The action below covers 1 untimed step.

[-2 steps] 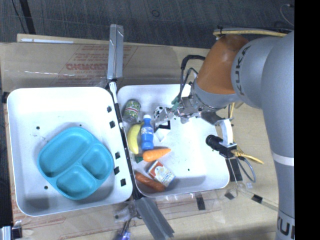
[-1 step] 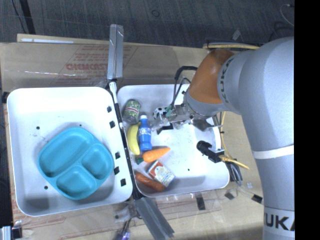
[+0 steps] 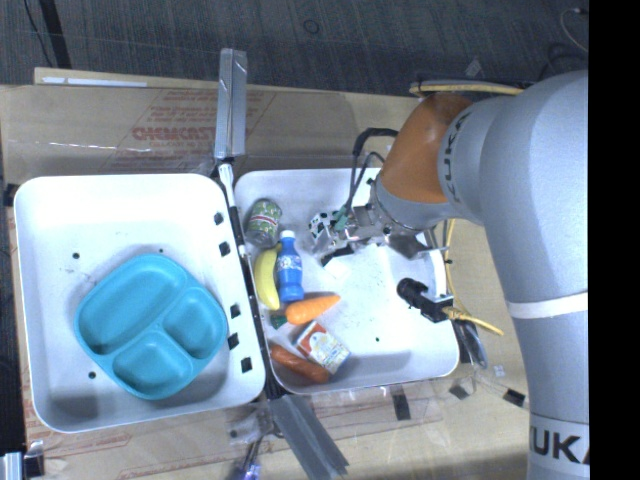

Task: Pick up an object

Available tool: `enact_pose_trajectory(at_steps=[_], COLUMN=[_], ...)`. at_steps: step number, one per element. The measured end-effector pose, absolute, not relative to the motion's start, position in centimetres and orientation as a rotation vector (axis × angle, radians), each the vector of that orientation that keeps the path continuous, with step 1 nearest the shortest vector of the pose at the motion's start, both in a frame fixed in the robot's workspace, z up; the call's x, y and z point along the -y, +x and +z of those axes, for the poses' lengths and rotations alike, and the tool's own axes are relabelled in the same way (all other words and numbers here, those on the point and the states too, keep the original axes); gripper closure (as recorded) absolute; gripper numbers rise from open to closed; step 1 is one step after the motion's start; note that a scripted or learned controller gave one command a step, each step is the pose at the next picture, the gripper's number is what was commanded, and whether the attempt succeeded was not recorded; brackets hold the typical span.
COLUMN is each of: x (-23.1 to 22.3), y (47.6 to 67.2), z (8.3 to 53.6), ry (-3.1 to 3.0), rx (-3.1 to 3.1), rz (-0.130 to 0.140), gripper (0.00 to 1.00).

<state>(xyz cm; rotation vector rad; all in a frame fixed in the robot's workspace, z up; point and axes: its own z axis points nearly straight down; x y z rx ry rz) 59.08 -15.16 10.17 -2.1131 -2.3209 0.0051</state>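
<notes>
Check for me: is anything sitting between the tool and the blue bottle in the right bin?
Nothing visible does. The tool sits right of the blue bottle and a bit toward the bin's far wall, with bare white floor between. The banana flanks the bottle on its far side, the carrot lies just nearer the camera.

Glossy white plastic bins (image 3: 120,203) – a smooth blue plastic tray (image 3: 150,325) – on matt brown cardboard (image 3: 120,118).
</notes>
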Motion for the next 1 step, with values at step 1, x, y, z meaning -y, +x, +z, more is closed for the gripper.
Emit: enact_pose_trajectory(at_steps=[1], x=[13.05], y=[58.48], z=[26.01], ry=[-2.115], rx=[2.322], rz=[0.002], gripper=[1.0])
